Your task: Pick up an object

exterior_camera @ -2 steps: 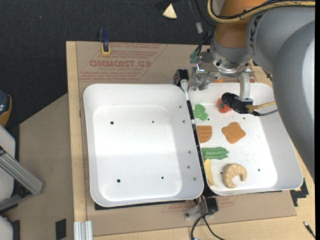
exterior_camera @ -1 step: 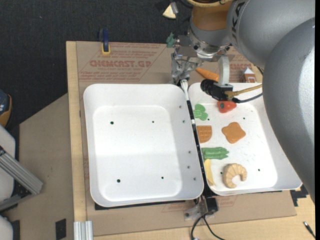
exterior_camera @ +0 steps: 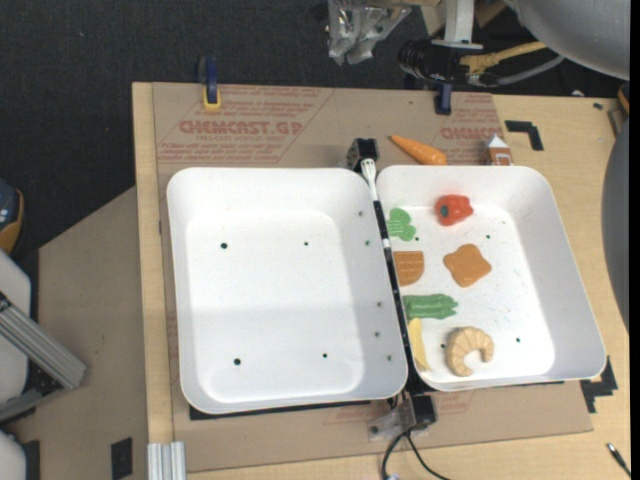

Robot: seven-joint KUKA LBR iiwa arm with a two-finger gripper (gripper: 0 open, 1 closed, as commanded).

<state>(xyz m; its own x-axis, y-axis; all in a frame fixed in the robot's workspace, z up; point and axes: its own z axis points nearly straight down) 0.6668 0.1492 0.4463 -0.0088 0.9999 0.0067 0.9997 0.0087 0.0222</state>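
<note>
The right bin (exterior_camera: 535, 268) holds several toy foods. A red pepper (exterior_camera: 453, 208) and a green leaf (exterior_camera: 401, 223) lie at its far side. An orange toast piece (exterior_camera: 467, 265) and a brown bread slice (exterior_camera: 408, 266) sit mid-bin. A green pod (exterior_camera: 430, 306), a yellow stick (exterior_camera: 416, 343) and a tan croissant (exterior_camera: 469, 349) lie near the front. My gripper (exterior_camera: 353, 36) hangs high beyond the bench's far edge, well away from both bins and from every object.
The left bin (exterior_camera: 270, 298) lies beside the right one. On the board behind the right bin are an orange carrot (exterior_camera: 418, 150) and a small carton (exterior_camera: 497, 151). Clamps (exterior_camera: 210, 83) hold the board's far edge. Cables lie near the gripper.
</note>
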